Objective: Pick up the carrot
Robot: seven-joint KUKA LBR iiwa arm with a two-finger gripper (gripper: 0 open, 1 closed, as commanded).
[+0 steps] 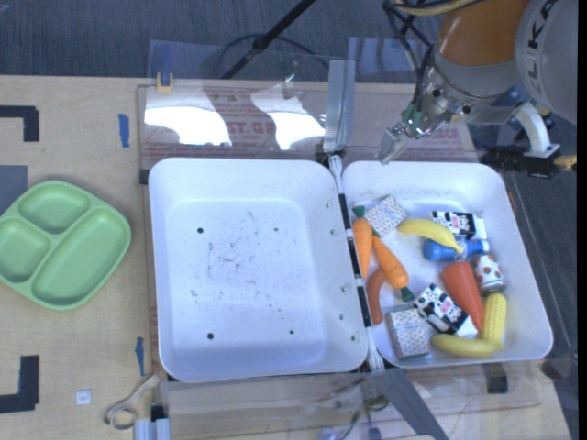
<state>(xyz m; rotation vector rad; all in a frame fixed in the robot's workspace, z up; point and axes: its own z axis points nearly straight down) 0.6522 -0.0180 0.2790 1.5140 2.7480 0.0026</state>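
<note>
1. Your gripper [396,145] hangs over the back rim of the right bin [523,246], near its rear-left corner, up off the contents. Nothing sits between the fingers.
2. Fingers: too small and blurred to call apart or together. Can't tell.
3. Your carrot [390,258] lies in the right bin's left part, slanted, green stub end toward the lower right. A second orange carrot-like piece [364,246] lies just left of it along the bin's left wall, and another orange piece [374,297] sits below that.
4. A larger, darker orange carrot [463,291] lies further right in the same bin, slanted, between the cow-print box [440,308] and the corn cob [494,317].
5. Around them: a banana [431,232] at centre, another banana [463,345] along the front wall, a patterned box [385,214] at the upper left, another patterned box [408,330] at the front.
6. Gripper and carrot are well apart: the carrot is forward of the gripper, toward the bin's middle.
7. The left bin [248,264] shows bare white floor with faint scuffs.
8. A green divided plate [60,243] sits on the bench left of both bins.
</note>
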